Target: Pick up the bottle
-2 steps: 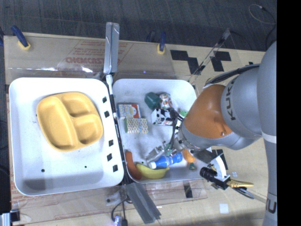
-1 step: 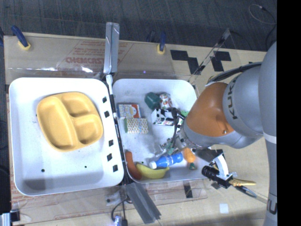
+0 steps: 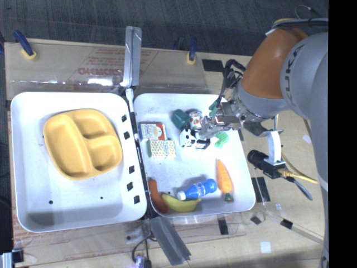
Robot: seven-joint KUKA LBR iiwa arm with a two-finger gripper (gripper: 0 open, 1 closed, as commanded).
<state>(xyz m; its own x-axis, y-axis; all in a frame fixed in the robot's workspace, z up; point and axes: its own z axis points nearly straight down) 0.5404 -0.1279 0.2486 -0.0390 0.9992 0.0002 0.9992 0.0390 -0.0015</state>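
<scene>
Gripper (image 3: 207, 128) sits low among clutter; can't tell its state or whether it has anything. Bottle (image 3: 197, 189) lies well below it toward the bin's near wall, touching the banana (image 3: 179, 203). Risk: wrong object grabbed, or the bottle rolls when pinched.

The counter (image 3: 72, 60) shows brown board with faint red print along its far side. Two white bins sit on it side by side, touching along the middle: the left bin (image 3: 33, 205) and the right bin (image 3: 167, 102). A grey bar (image 3: 132, 54) stands at their far seam, another grey piece (image 3: 170, 240) lies at the near seam. Blue clamps (image 3: 23, 43) grip the far edge. Black tape strips (image 3: 261, 190) dot the right side.
</scene>
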